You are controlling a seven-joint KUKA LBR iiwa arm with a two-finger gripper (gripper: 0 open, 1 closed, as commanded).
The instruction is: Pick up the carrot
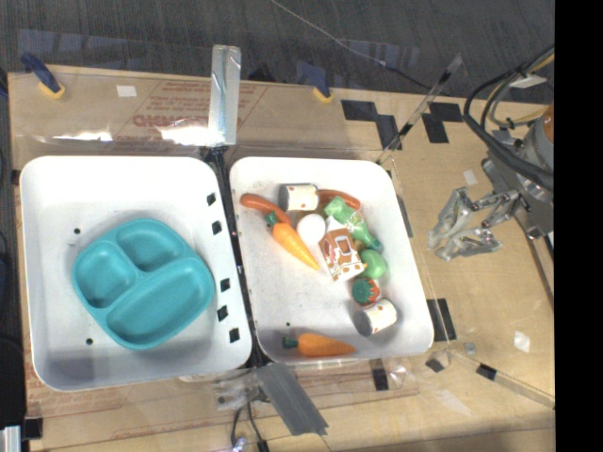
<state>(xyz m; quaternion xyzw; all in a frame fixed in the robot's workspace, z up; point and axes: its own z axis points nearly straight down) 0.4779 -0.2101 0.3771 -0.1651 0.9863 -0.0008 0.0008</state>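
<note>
Two carrots lie in the right bin (405,252). One carrot (296,244) lies slanted left of the pile, its green top toward the back left. A second carrot (322,347) lies flat along the bin's front wall. My gripper (464,226) hovers over the bare bench to the right of the right bin, well apart from both carrots. Its fingers stand open with nothing between them.
Crowded beside the slanted carrot are a white egg (311,226), a white block (300,197), a patterned box (341,255), green pieces (345,217) and a small cup (378,316). A teal divided plate (141,282) sits in the left bin (47,196).
</note>
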